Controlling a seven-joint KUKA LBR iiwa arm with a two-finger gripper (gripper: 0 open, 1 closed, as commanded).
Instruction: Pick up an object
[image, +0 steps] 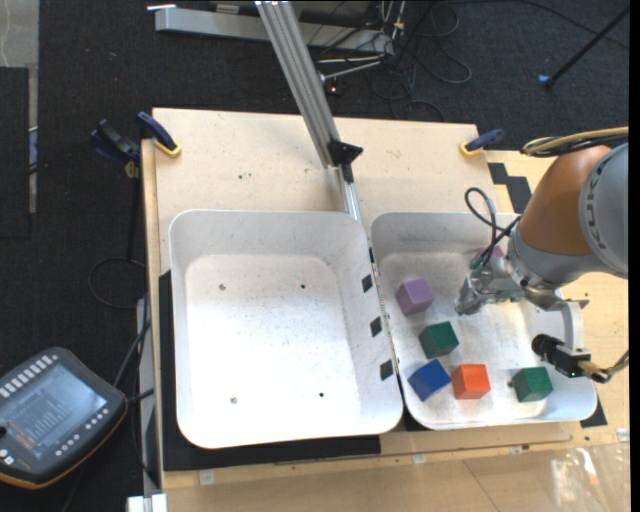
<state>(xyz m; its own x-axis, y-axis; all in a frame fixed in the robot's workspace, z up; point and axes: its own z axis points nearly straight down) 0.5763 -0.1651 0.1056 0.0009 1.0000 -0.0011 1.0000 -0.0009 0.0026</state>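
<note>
Dark carpet with trailing cables surrounds the pale bench, which carries two white bins side by side. Every candidate object lies in the right bin: a purple cube, a dark green cube just below it, then a blue cube and an orange cube nearly touching near the front wall, and a second green cube further right. The claw hangs over this bin, to the right of the purple cube and above the dark green one; nothing shows between its tips, and whether they are apart or together cannot be told from this angle. By my reading, the approach is in hand and no grasp is made. Next it must settle over one cube and descend squarely. The purple and dark green cubes sit close, so a tip could nudge the neighbour. The left bin, a pendant and a slanted metal rail lie clear of the work.
</note>
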